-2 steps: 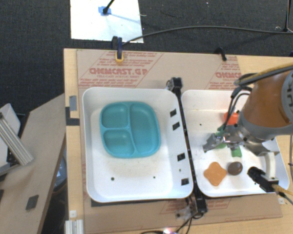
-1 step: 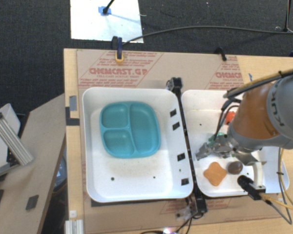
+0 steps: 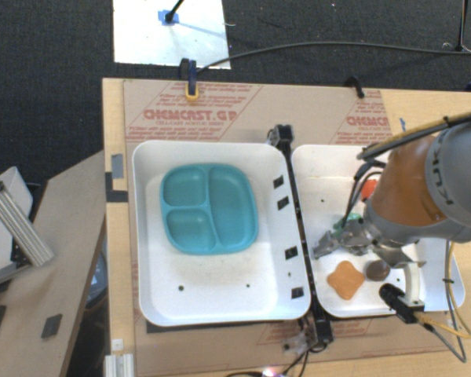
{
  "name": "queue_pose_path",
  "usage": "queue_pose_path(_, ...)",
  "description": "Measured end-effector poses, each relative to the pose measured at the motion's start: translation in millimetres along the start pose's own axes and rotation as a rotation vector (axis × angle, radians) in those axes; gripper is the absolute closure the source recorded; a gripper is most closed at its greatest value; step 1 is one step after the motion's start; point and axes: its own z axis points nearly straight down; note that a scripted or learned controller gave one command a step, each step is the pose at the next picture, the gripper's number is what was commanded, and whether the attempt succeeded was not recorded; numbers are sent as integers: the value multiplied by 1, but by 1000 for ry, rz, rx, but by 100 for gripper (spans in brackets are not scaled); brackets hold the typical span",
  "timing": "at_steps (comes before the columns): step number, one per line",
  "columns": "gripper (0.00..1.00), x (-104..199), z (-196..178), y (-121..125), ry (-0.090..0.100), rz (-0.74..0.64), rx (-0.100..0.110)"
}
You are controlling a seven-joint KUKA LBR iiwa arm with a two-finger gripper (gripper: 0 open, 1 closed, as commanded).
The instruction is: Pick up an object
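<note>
Reaching in from the right, the arm (image 3: 424, 183) lowers its jaws, whose state cannot be told, over the right bin (image 3: 322, 167), just above an orange object (image 3: 345, 279), while a teal divided plate (image 3: 209, 209) lies in the left bin (image 3: 212, 301).

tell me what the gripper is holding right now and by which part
Cannot be told: the gripper hangs over the right bin, above an orange piece lying on the bin floor.
</note>
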Motion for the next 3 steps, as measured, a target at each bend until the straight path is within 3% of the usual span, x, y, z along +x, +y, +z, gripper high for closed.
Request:
queue_pose_path(1, 100, 0, -11, 1, 0, 0, -3)
queue_pose_path(3, 100, 0, -137, 12, -2, -4, -9)
